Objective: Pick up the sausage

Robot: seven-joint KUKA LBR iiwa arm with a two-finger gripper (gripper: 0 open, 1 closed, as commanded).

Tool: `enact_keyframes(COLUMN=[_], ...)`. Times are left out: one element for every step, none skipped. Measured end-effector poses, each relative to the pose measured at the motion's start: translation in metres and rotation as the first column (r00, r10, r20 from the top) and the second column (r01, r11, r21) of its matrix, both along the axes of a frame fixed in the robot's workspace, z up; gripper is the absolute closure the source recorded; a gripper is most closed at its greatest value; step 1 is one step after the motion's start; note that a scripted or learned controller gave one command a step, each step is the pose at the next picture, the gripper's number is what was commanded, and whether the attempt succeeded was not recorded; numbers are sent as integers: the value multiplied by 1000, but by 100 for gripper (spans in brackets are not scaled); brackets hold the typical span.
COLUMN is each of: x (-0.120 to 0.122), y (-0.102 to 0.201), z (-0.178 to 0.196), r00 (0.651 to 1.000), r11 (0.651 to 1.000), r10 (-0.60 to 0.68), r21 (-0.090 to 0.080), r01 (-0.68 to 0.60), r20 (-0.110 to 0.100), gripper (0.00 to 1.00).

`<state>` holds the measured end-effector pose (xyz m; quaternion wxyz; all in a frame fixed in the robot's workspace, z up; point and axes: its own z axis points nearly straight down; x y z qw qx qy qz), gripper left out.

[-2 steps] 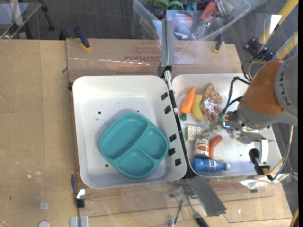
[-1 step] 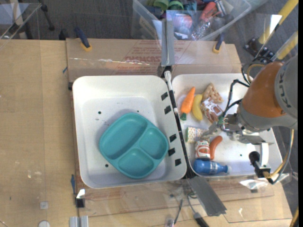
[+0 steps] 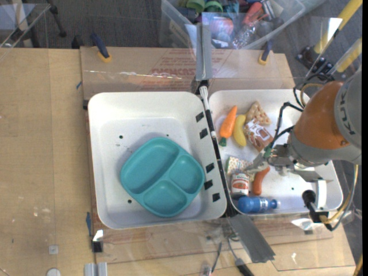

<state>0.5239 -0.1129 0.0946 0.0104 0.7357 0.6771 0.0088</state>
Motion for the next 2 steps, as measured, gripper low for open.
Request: enact_keyframes(x=[-1, 19], y=[0, 68], z=[8, 90], r00=[1000, 1000], r11=[1000, 1000], r10=[0, -2], r21=[1, 4], r01=[0, 2], r20=[-5, -28], gripper=[100, 100])
